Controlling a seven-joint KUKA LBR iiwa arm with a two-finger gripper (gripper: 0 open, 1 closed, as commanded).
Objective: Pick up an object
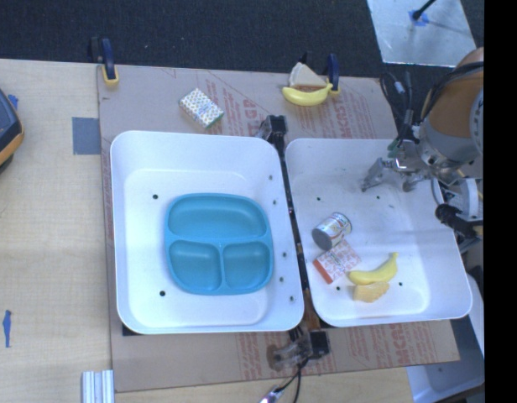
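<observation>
In the right bin (pixel 435 305), a small silver can (pixel 331 229) lies on its side near the left wall. Just below it rests a red and white packet (pixel 336 263), and to its right a yellow banana (pixel 374 269) with a yellow-orange piece (pixel 369 291) under it. My gripper (pixel 389 179) hovers over the bin's upper part, above and to the right of the can and apart from it. Its fingers (pixel 370 182) are spread open with nothing between them.
The left bin (pixel 124 225) holds a blue divided plate (pixel 218 243). Behind the bins, on the cardboard, lie a patterned small box (pixel 201 107) and another banana (pixel 307 95) with a slice-shaped toy. A dark device (pixel 0 128) sits at the far left.
</observation>
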